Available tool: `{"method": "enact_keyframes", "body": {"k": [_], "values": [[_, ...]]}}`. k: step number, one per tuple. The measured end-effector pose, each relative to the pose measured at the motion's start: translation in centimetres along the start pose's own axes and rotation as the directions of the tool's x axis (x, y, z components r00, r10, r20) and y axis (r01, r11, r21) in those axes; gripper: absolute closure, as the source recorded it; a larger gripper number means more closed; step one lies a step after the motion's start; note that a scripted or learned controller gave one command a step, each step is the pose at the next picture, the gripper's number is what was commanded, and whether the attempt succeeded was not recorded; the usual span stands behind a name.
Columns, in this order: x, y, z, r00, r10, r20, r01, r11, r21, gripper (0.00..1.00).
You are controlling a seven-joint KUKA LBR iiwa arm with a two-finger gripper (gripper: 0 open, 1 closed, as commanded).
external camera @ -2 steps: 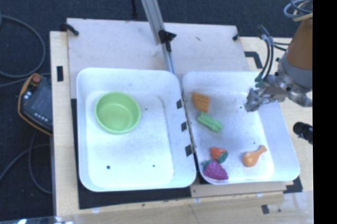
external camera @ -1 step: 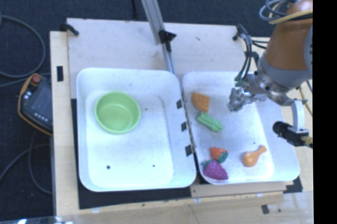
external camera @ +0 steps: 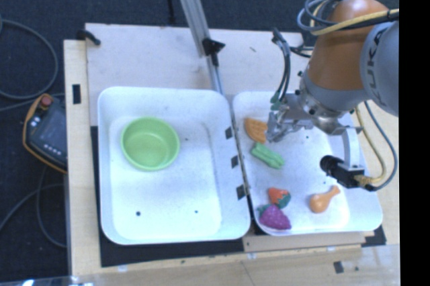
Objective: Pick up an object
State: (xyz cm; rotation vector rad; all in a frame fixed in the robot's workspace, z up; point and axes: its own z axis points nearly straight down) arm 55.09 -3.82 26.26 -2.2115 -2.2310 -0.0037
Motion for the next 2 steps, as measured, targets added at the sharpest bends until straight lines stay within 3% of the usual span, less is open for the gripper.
{"method": "enact_keyframes", "body": {"k": [1, 2], "values": [[4.4, -0.2, 0.8, 1.000, 0.002, 0.001, -0.002, 1.000, 0.001, 1.00], [10.7, 0.2, 1.3, 1.000, 0.001, 0.000, -0.001, 1.000, 0.001, 1.00]]}}
